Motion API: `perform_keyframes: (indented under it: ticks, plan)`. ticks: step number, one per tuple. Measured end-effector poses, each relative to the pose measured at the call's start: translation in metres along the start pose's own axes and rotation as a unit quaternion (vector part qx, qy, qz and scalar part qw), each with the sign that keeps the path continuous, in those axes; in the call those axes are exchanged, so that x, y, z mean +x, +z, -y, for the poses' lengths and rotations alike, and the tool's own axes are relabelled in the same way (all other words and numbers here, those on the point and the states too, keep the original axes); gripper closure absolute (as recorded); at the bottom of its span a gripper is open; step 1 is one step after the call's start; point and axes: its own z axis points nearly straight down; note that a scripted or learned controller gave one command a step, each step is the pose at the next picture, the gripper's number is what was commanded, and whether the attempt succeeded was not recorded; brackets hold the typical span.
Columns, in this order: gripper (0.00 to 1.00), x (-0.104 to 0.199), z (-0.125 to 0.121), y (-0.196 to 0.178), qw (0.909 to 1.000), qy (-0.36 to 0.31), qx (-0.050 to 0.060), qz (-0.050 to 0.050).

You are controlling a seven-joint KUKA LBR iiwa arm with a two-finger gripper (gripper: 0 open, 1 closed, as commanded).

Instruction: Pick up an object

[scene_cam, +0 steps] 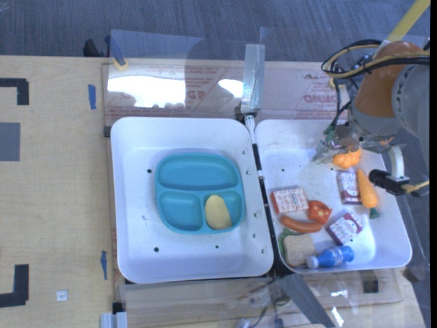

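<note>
My gripper (332, 144) hangs low over the back of the right bin (392, 255), under the grey arm with its orange band (382, 91). An orange toy fruit (347, 159) lies right against the gripper's lower side; I cannot tell whether it is gripped. Close to the right lies a carrot (367, 190), beside a dark red packet (349, 186). Further forward are a red-and-white snack packet (289, 199), a red pepper (319, 212), a sausage (299, 225), a second dark red packet (344, 227), a bread slice (296, 249) and a blue bottle (331, 257).
The left bin (130, 203) holds a blue divided plate (194, 173) with a yellow potato-like piece (218, 212) in its lower right compartment. A metal divider (252, 80) and a clear sheet stand behind the bins. Black and yellow cables (348, 53) loop by the arm.
</note>
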Motion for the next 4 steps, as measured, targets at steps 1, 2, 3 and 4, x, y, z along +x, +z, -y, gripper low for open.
perform_keyframes:
  ticks: [1,2,3,4]
  plan:
    - [0.0,0.002,-0.001,0.0,1.0,-0.001,0.0,-0.002]
    - [0.0,-0.006,0.032,-0.111,0.9974,-0.071,-0.005,0.003]
    - [0.0,-0.027,0.029,-0.027,0.9984,-0.054,-0.012,0.009]
    - [1.0,-0.028,0.026,-0.04,0.9983,-0.054,-0.016,0.01]
